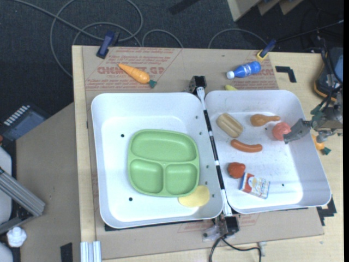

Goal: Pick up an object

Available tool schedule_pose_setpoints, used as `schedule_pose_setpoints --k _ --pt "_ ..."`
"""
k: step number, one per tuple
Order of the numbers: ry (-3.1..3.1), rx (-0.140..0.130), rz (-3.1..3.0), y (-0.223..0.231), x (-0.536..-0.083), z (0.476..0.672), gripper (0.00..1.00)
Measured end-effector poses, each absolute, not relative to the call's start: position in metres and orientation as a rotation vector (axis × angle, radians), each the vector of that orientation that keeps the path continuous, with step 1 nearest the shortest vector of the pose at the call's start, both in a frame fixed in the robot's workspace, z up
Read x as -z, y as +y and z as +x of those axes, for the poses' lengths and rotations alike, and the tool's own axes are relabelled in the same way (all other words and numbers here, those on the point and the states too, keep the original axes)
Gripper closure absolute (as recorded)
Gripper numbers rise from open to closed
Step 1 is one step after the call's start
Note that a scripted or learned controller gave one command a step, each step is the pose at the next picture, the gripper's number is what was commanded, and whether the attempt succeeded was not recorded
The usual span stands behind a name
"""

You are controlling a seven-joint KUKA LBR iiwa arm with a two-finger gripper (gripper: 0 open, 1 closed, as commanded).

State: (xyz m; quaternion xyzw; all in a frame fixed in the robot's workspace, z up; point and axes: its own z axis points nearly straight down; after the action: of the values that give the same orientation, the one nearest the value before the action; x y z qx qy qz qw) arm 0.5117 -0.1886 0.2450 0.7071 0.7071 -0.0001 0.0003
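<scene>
Progress is looking small to us: the grey two-finger gripper (297, 131) is reaching in at the right rim of the right white bin (322, 185) and is carrying nothing that we can see, though how it stands we cannot tell. We are judging its target to be the small round red toy fruit (281, 130), which is lying just beside it, smooth, rounded and apart from the other toy foods.

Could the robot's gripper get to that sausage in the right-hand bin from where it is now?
Probably yes. The gripper sits at the right bin's edge, and the sausage lies in the open, apart from the bun. A red ball lies near the gripper.
</scene>
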Motion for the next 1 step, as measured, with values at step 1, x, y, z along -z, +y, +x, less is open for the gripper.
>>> schedule_pose_setpoints --k 1 --pt "2.223 -0.002 2.218 -0.1251 -0.2151 0.5632 0.0"
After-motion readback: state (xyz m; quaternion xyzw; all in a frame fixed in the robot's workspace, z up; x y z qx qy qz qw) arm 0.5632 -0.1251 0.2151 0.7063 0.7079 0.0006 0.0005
